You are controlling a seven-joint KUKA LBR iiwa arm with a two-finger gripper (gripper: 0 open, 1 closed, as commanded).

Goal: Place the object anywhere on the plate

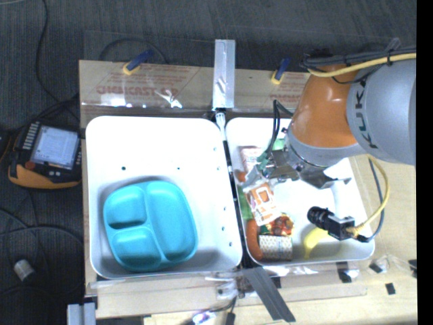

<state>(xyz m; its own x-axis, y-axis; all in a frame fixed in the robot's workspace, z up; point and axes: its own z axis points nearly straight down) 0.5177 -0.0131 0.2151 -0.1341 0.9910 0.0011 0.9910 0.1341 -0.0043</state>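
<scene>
The arm's gripper (270, 164) hangs over the snack packets (262, 205) heaped in the right bin (352, 249), its grip impossible to judge, so picking seems underway; next comes carrying one to the turquoise divided plate (149, 225) lower left.

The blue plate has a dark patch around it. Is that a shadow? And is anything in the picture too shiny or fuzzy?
Camera view: yes, a soft shadow hugs the blue plate along its top and left edge. The left bin gleams bright white, washing out its floor. The clear sheet behind the bins catches glare. The arm looks big and a little soft, being nearest the camera.
</scene>
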